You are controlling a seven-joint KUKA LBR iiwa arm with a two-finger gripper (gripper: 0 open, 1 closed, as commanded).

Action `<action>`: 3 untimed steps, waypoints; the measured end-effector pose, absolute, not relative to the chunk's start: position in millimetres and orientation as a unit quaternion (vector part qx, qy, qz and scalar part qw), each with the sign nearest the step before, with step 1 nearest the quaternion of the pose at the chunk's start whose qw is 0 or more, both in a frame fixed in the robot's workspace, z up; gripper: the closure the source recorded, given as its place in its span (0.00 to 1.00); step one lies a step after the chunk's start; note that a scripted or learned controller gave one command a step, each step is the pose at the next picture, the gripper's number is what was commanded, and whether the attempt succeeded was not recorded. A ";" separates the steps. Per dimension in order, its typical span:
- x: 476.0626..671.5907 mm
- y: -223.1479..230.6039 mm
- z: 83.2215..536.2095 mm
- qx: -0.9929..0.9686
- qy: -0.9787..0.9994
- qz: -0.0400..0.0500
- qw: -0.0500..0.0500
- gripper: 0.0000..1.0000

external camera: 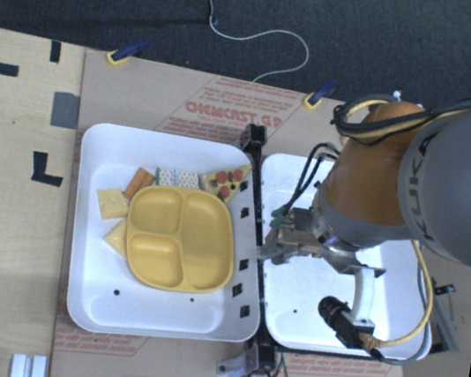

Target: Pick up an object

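A yellow divided plate (181, 238) lies in the left bin (84, 292). Around its upper left edge sit a pale cracker-like piece (111, 204), an orange-brown piece (139, 181), a speckled green and white item (175, 178) and a small pizza-like slice (228, 181). The arm's orange and grey wrist (372, 175) hangs over the right bin (320, 327). The gripper (286, 236) sits low at the right bin's left side, close to the divider between the bins. I see nothing between its fingers from here.
The bins rest on a cardboard sheet (230, 111) held by yellow and blue clamps at the back. A white cable (261, 35) loops across the dark floor behind. A black cylindrical fitting (341, 319) and cables hang from the arm over the right bin.
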State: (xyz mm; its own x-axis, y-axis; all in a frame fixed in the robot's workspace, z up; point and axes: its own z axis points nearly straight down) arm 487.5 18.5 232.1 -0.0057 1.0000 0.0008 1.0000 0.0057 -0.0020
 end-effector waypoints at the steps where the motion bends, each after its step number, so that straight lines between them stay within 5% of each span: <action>1: 491.4 47.8 226.7 -0.706 -0.709 0.001 0.001 1.00; 3: 490.7 33.4 232.6 -0.707 -0.707 0.001 0.001 1.00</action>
